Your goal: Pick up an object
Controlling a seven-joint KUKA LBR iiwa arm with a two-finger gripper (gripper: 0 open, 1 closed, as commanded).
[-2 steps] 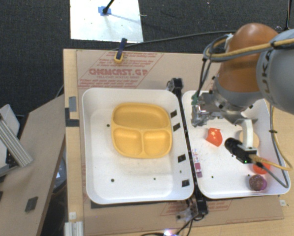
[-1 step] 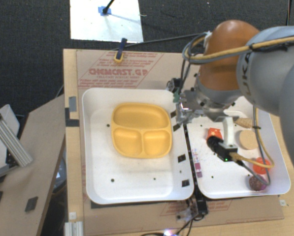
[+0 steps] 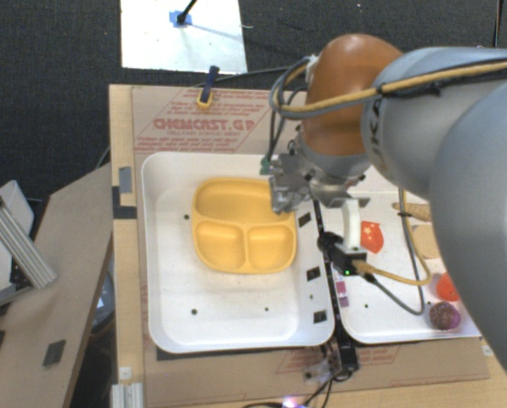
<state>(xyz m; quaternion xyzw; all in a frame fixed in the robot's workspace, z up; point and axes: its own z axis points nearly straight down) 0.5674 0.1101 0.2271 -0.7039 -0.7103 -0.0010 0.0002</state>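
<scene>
Silvery metal bar (image 3: 15, 238) slants in at the far left, cut off by the frame edge. Next comes the left bin (image 3: 228, 325), resting on brown cardboard (image 3: 164, 113) with red lettering. In the bin lies a yellow divided tray (image 3: 243, 236), three compartments facing up, flat and near the bin's upper right part. The gripper (image 3: 284, 195) is down at the tray's upper right corner, touching or just over its rim. From where I stand the wrist blocks it, so I cannot tell whether it is open or closed, or has the rim at all. The arm (image 3: 457, 117) hides much of the right bin (image 3: 389, 330). What shows there is a red piece (image 3: 370, 236), a purplish ball (image 3: 444, 315) near the front, and an orange thing (image 3: 448, 288) half covered, too hidden to name.
</scene>
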